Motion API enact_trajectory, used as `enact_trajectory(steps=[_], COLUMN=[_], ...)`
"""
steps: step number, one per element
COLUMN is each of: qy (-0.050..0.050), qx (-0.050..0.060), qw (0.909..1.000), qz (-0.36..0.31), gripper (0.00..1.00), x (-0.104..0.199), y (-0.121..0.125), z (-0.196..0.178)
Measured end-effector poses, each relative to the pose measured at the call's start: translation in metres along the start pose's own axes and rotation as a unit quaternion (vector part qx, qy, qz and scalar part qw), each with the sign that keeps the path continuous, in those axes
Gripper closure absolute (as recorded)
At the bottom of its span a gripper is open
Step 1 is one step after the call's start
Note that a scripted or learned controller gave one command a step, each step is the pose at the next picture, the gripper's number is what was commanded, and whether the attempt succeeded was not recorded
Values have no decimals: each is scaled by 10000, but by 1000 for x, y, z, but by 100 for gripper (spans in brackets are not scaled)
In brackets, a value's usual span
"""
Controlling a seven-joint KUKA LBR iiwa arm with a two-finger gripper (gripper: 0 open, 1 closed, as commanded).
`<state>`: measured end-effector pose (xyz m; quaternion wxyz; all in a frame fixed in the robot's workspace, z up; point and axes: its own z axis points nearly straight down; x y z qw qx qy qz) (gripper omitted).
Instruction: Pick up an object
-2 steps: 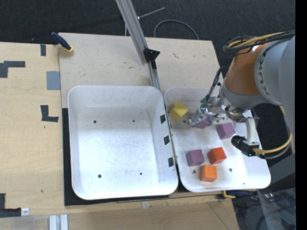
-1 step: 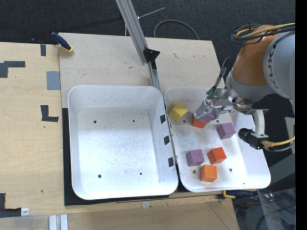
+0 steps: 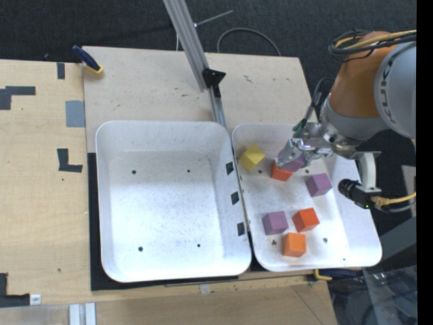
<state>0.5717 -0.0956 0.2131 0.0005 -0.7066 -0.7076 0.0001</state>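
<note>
The right bin [image 3: 358,246] holds several small blocks: a yellow one [image 3: 253,158] near its upper left, a red one [image 3: 281,173], two purple ones [image 3: 318,183] [image 3: 275,222], a red-orange one [image 3: 306,219] and an orange one [image 3: 294,244]. My gripper [image 3: 293,158] reaches down into this bin from the right. Its tip sits right over the red block and touches or nearly touches its upper edge. A purplish shape shows at the tip, and I cannot make out what it is.
The left bin [image 3: 162,202] lies beside the right one, sharing a raised rim with black clips [image 3: 235,196]. A slanted metal pole [image 3: 189,39] crosses above the bins' back edge. Cables and a black fitting [image 3: 352,189] hang by the wrist at the right.
</note>
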Motion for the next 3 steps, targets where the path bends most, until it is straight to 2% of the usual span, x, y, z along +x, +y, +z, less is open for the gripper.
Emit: enact_trajectory(steps=[1,3], qy=[10,6], qx=[6,20], qw=[10000,10000], qz=[-24,-29], gripper=[100,100], x=[50,158], y=[-14,-55], z=[-13,-4])
